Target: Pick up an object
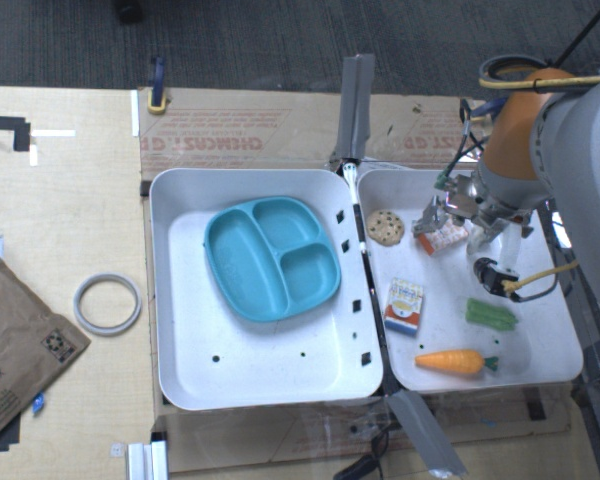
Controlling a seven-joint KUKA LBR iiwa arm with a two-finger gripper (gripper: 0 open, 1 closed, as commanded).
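Claw over a small packet in the right bin

The claw (450,220) hung at a red-and-white packet (442,238); I could not tell its grip. Around that packet in the right bin (560,363) lay a cookie (385,227), a small carton (404,306), a green piece (491,315) and a carrot (450,362). The left bin (180,368) held a blue divided plate (271,258).

Blue divided plate (271,258), orange carrot (450,362), green piece (491,314), speckled brown cookie (385,227), white bins (180,298).
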